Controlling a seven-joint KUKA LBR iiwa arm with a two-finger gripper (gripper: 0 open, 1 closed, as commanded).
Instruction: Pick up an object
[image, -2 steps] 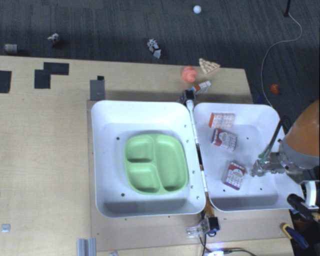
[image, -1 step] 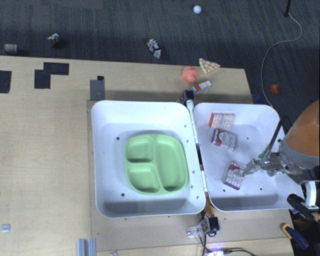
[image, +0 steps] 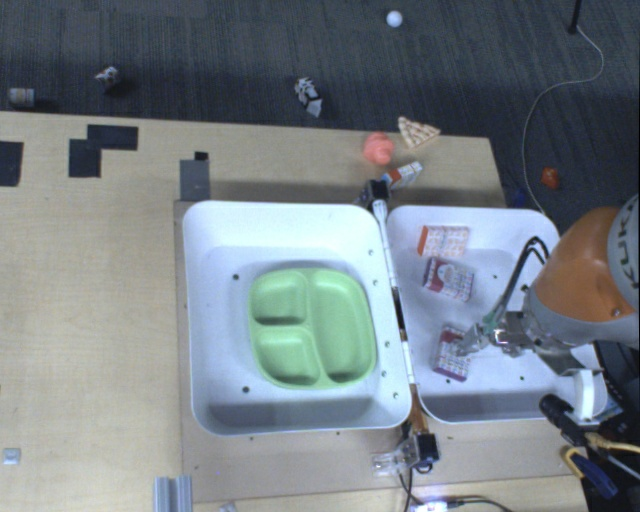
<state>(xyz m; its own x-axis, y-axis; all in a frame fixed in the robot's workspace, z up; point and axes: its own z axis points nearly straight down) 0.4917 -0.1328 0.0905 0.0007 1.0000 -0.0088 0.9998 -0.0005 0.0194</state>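
camera view: claw (image: 470, 342) low in right bin (image: 520, 400), touching a small packet (image: 452, 355); finger state unclear.

a wooden bench (image: 90, 320) is carrying two white bins side by side: the left bin (image: 200, 300) and the right bin (image: 520, 225), their inner rims touching. behind the bins, a pink ball (image: 378, 148), a wedge-shaped toy (image: 418, 131) and a small tube (image: 404, 174) are lying near the bench's far edge. black tape patches (image: 100, 148) are sticking to the far left of the boards, and a grey block (image: 194, 178) is standing just behind the left bin.
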